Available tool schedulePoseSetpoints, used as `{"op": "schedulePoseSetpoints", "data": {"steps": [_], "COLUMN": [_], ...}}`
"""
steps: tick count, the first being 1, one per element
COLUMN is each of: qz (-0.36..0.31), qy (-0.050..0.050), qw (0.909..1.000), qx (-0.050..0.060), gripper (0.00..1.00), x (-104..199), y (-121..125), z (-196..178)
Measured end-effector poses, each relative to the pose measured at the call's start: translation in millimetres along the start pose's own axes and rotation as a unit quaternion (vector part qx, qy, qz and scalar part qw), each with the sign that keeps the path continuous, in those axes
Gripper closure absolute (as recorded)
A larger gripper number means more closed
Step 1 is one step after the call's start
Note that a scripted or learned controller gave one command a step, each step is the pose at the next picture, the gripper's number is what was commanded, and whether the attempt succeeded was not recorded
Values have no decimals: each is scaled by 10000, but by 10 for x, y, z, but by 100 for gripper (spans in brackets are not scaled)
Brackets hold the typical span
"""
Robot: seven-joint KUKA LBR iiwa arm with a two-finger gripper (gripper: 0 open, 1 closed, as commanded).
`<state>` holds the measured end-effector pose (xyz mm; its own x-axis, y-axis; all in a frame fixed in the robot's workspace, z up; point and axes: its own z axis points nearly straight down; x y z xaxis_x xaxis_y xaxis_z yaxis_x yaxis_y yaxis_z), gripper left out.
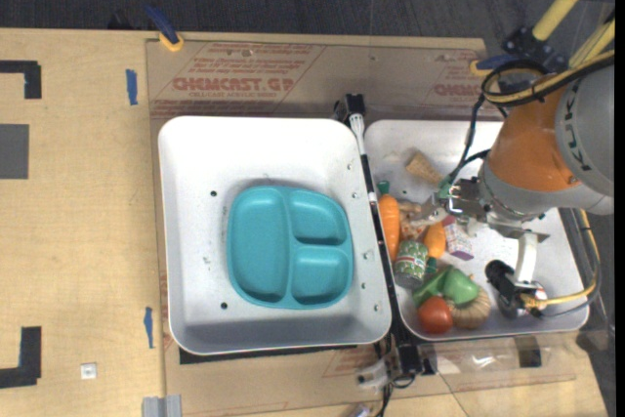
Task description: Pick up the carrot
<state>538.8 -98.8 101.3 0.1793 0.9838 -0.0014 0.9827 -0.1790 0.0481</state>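
Smooth tapered orange carrot (390,222) lies lengthwise up-down at the right bin's (562,308) left wall (centre-right of frame); gripper (451,203) finger state unclear.

I see a teal divided plate (290,246) lying in the middle of the left bin (186,161). In the right bin (571,317), near its front edge, a red tomato (436,314) touches a green pepper (451,286), with a green can (411,260) just behind them.
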Motion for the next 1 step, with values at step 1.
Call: {"op": "schedulePoseSetpoints", "data": {"steps": [1], "qz": [944], "qy": [42], "qw": [9955], "qx": [11], "gripper": [0], "x": [-2], "y": [-121], "z": [3]}}
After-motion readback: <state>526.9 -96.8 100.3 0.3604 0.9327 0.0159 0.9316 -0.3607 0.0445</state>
